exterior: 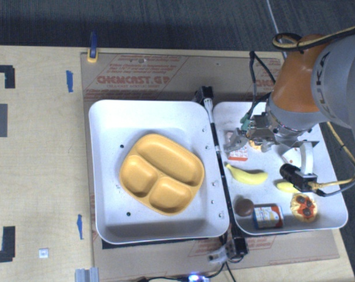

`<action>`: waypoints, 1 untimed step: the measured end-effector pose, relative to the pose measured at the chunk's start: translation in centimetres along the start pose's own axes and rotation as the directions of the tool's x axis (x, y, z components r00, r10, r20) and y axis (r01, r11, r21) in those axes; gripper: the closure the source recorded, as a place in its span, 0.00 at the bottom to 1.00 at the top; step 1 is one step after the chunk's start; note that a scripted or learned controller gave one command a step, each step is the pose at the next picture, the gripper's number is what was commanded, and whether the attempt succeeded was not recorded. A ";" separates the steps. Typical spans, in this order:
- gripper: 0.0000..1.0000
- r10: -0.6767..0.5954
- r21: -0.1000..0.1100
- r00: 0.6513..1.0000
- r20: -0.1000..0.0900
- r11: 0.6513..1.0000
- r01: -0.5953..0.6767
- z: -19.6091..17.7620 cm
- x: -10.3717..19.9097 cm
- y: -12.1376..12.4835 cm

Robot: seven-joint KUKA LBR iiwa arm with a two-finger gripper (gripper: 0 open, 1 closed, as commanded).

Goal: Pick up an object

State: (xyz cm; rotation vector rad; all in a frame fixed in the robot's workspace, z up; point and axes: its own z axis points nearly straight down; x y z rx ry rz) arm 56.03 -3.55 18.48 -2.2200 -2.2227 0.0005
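Near edge of the right bin (336, 219): a can (267, 216), a brown round item (244, 207), a pizza-like toy (304, 207). Mid-bin: a banana (248, 175). Beyond, the gripper (254, 133) hangs over a red-and-white packet (238, 153); its state cannot be told. Left bin (101, 157): a yellow sectioned tray (160, 173).

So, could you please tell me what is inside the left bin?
The left bin holds one thing: a yellow divided tray with three hollows, lying tilted near the middle. Whatever lies beneath the tray is covered.
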 end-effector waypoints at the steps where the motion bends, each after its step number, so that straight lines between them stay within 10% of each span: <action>1: 0.00 0.001 0.001 1.000 0.000 1.000 -0.001 5.6 -5.6 -3.5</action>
